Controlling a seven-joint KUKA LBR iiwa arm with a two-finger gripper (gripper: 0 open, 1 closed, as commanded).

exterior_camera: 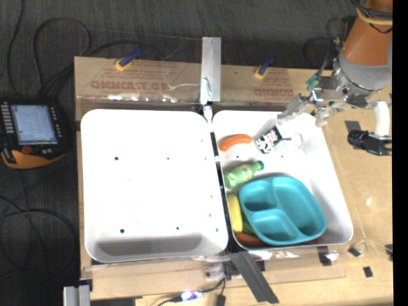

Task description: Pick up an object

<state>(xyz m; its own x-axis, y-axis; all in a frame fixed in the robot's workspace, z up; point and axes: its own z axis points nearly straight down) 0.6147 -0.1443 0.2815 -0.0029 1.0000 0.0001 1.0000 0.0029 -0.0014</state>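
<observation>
While the arm (366, 40) leans in from the right, its tool (306, 107) hangs with fingers spread over the right bin's (335, 190) far corner, pinching nothing. Just below it lies a black-and-white toy (269, 140), beside an orange piece (234, 141). Nearer the front sit a green bottle (242, 173), a yellow item (234, 213) and a teal tray (280, 209); the left bin (150, 183) adjoins.
</observation>
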